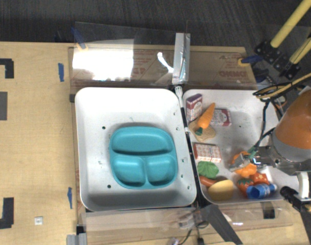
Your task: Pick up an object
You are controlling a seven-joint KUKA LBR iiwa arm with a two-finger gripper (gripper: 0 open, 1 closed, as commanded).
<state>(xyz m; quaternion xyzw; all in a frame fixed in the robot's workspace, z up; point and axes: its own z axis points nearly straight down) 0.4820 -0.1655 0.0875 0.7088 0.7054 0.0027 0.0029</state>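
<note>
Grey arm (297, 137) over right bin (232, 102), gripper (247, 160) low among toy clutter, finger state hidden, can't tell, orange carrot (207, 115) near bin's top left, teal tray (143, 155) in left bin (89, 137)

Teal tray (143, 154) in white left bin (89, 111); white right bin (237, 103) holds orange carrot (206, 116), yellow potato (222, 189), blue bottle (260, 190), red-white cartons (194, 106).

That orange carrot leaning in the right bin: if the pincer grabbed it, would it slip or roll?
The carrot tapers to a point, so it could squirt out of a squeeze. It looks like smooth plastic, probably light and stiff. Round-bodied and propped on other toys, it may well roll when nudged.
</note>
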